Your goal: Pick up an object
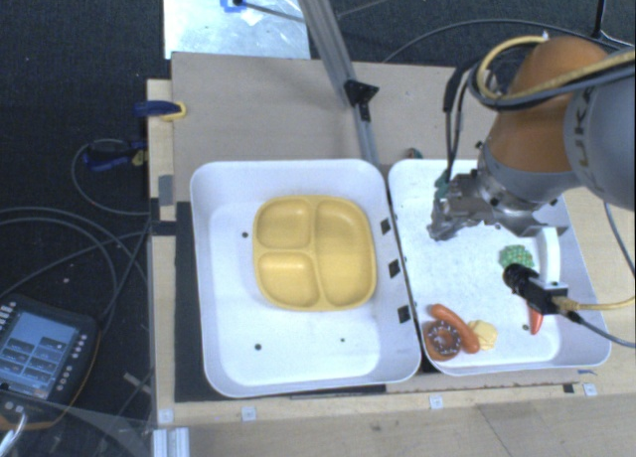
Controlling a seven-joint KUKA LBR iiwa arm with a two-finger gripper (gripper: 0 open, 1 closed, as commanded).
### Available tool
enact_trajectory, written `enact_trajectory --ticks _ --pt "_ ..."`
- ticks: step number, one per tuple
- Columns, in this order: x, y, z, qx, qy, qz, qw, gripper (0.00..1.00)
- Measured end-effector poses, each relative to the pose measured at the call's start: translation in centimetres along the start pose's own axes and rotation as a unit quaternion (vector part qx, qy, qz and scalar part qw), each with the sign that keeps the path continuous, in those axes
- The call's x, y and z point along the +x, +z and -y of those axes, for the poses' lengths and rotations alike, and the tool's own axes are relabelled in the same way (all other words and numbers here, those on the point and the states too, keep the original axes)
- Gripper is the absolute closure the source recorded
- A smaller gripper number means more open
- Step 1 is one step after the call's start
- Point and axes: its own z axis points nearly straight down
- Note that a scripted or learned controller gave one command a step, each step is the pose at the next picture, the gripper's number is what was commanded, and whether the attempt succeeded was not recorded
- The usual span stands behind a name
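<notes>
1. The gripper (pixel 444 219) hangs over the upper left part of the right bin (pixel 467 281). Nothing is seen in its grasp. Whether it is released or clenched cannot be told; its tip is dark and blurred.
2. The arm (pixel 556 117) covers the right bin's upper right part.
3. A green piece (pixel 515 255) lies at the bin's right side, apart from the gripper.
4. A red piece (pixel 537 323) lies near the bin's lower right; it is partly hidden and its shape is unclear.
5. At the bin's lower left corner, an orange-red sausage (pixel 449 319) rests across a brown doughnut (pixel 438 342). A yellow lump (pixel 485 333) sits just beside them.
6. The left bin (pixel 229 246), adjoining the right bin, holds a yellow divided plate (pixel 316 251).
</notes>
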Motion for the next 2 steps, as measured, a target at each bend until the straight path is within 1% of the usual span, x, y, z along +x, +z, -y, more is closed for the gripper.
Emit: enact_trajectory --ticks 1,2 --pt "5.1 -1.0 -1.6 -0.001 0.0 -0.001 1.0 1.0" --pt "11.1 -0.5 -2.7 0.0 0.0 -0.001 1.0 1.0"
